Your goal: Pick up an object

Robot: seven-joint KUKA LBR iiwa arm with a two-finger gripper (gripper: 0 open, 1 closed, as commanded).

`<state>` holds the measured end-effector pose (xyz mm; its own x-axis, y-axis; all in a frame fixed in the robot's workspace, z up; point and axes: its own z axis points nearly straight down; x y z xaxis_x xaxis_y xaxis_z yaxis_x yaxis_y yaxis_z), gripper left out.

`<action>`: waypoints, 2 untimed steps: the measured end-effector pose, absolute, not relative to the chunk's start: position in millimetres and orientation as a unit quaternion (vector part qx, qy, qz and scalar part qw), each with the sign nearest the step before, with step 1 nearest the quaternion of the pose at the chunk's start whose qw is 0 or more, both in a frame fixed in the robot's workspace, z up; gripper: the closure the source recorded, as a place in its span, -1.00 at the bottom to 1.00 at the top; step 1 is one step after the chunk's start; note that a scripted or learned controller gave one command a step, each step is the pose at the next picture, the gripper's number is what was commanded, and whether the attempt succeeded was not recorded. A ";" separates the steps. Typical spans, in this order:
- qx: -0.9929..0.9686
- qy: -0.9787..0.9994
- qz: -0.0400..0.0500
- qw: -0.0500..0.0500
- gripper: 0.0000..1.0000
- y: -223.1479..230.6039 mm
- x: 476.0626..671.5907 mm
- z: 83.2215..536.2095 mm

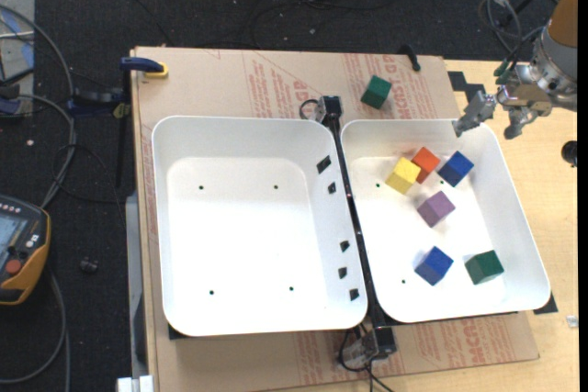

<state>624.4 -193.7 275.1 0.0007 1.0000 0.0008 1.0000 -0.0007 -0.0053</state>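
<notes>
The bench (276,73) is topped with brown board, and two shallow white bins are set side by side on it. The left bin (184,151) is seen with bare white floor. The right bin (514,225) is loaded with six blocks. The arm (562,32) is seen at the right edge, and the gripper (491,117) is held above the right bin's upper right corner, fingers spread apart, nothing between them. A yellow block (402,175) and an orange block (425,161) are placed touching each other near the bin's upper middle, and a blue block (456,168) is set just beside the orange one to the right. A purple block (435,207) is placed just below that cluster. A second blue block (434,264) and a dark green block (484,266) are found near the bin's lower edge, close together but apart. Another green block (376,92) is left outside the bins on the board, above the right bin. A blue-and-yellow clamp (145,66) is fixed at the board's upper left corner.
</notes>
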 end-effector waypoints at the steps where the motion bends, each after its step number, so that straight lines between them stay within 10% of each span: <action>1: -0.707 -0.707 0.001 0.001 -1.00 -193.4 624.8 276.6; 2: -0.707 -0.707 0.002 0.003 -1.00 -191.1 629.4 213.2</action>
<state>629.4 -191.1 213.2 -0.0002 1.0000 0.0018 1.0000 0.0002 -0.0076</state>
